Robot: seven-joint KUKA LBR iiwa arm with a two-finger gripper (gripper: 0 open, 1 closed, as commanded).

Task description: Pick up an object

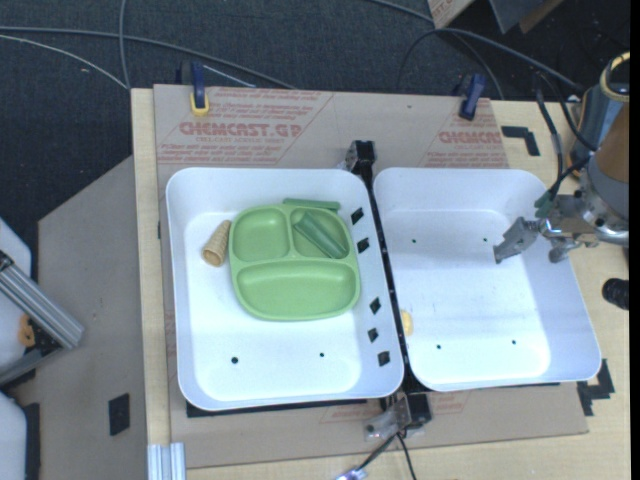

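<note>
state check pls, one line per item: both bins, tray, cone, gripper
green divided tray: flat, right way up, in the left bin, a green piece lying in its upper right compartment
green piece: lying in that compartment
cone: on its side by the tray's left edge
left bin: holds the tray and cone
right bin: gripper above its right part
gripper: over the right bin, nothing visible between its fingers

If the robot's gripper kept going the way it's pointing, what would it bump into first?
The gripper hangs over the right white bin, pointing left and downward. Going straight on, it would probably meet that bin's bare white floor first, well before the green divided plate in the left bin. Its height is hard to judge.
</note>
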